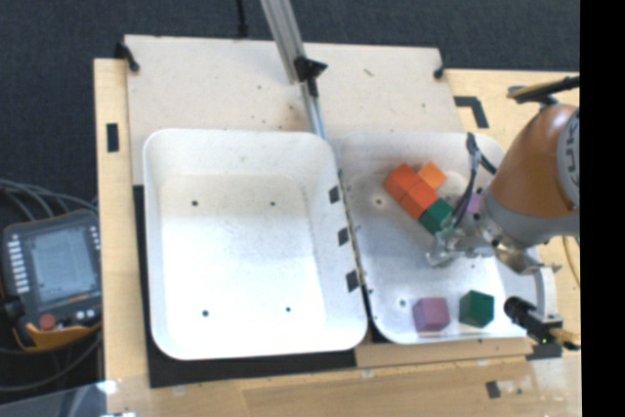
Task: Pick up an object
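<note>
Arm [532, 176]: reaches in from the right, low over the right bin [391, 308], likely lining up a pick.
Gripper [441, 251]: beside the green block [437, 214]; whether open or closed, cannot tell.
Cluster: orange blocks [410, 187] touching green, far side.
Loose: purple cube [431, 313], green cube [477, 308], near edge, easier targets.
Left bin [156, 210]: on the desk.

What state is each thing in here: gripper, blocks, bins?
Gripper: low in the right bin beside the block cluster; grip cannot be told.
Orange blocks: clustered, resting in the right bin.
Green block: against the orange cluster, near the gripper.
Purple block: lying apart, near the front wall.
Dark green block: beside the purple block.
Left bin: upright on the bench.
</note>
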